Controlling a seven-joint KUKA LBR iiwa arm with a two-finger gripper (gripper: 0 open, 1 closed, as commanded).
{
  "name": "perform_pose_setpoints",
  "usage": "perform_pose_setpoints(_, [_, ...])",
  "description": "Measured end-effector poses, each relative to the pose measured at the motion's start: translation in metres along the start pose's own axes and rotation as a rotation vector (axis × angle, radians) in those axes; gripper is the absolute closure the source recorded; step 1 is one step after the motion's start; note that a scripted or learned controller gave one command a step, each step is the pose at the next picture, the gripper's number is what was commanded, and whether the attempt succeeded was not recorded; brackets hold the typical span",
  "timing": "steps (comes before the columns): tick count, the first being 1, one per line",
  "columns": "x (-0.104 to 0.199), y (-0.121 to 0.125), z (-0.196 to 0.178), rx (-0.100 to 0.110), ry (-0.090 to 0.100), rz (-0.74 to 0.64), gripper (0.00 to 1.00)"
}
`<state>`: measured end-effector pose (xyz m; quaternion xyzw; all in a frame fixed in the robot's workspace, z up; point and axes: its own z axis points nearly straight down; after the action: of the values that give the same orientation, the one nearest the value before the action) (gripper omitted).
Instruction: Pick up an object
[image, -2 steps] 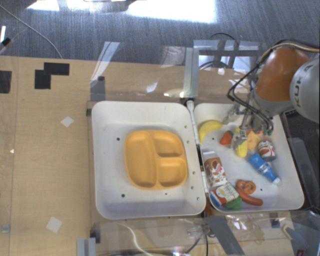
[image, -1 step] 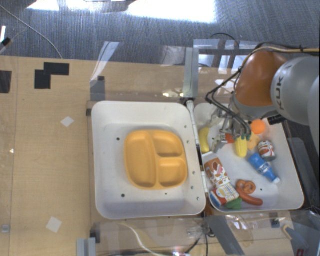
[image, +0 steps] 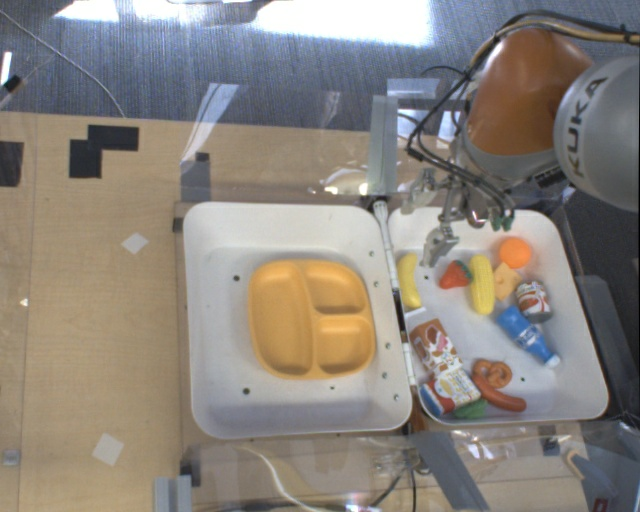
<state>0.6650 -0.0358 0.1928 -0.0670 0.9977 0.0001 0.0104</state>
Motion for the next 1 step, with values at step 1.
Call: perform_pose_setpoints(1, [0.0081,-0.0667,0.1,0.0,0.017,0.029,0.0])
